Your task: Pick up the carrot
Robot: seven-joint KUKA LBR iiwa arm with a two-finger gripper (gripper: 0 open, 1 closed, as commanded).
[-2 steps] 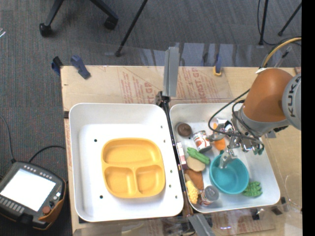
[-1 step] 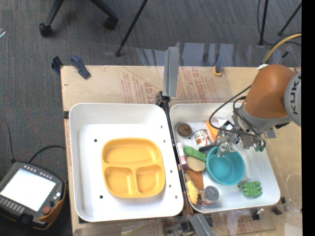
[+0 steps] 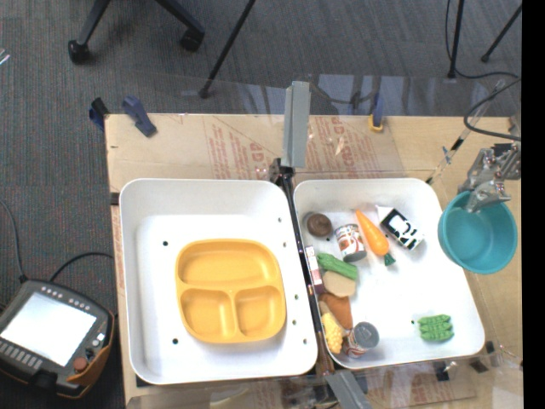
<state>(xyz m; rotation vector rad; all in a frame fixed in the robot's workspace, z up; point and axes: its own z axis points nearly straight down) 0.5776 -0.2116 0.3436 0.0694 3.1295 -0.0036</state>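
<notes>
I can't tell the gripper's state from this feed, so I judge progress by the bins alone. Starting at the left, the teach pendant [image 3: 47, 335] sits off the bench. The left bin [image 3: 140, 228] holds a yellow divided plate [image 3: 230, 290] and nothing of the task.

The right bin [image 3: 460, 288] holds the clutter. A brown round piece [image 3: 319, 224] lies near the divider, with a green pod-like toy [image 3: 338, 267] and an ear of corn [image 3: 330, 332] below it. Next comes a small labelled can [image 3: 349, 241], then the carrot [image 3: 372, 234]. It lies flat on the bin floor, slanted, with its green top pointing down and right. It is just beside the can on one side and a black-and-white carton [image 3: 400, 228] on the other. A teal bowl [image 3: 477, 233] hangs off the bench's right edge.

By my reading nothing is done yet: the carrot rests untouched, so the approach, the grasp and the lift all remain. The tight neighbours look like the main difficulty.
</notes>
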